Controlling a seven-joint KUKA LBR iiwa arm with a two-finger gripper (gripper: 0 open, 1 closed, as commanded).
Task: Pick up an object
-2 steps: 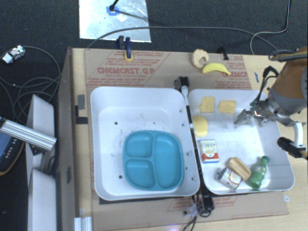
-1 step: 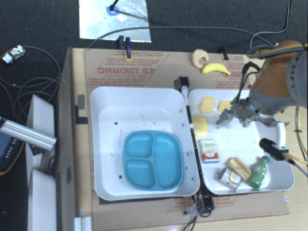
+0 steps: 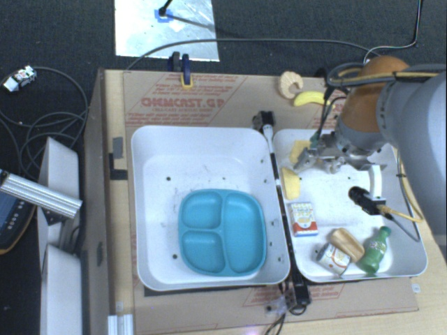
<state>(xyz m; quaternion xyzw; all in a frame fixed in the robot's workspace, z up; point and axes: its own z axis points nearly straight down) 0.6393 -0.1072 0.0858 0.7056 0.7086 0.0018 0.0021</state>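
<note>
One yellow block lies beside the jaws.

The claw hangs over the right bin, near a yellow block.

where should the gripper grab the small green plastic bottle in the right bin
Grip the small green plastic bottle across its wider body, coming straight down from above. It lies tilted on its side near the right bin front corner, the tan wooden block close on its left, so jaws should close across the width, clear of that block.
</note>
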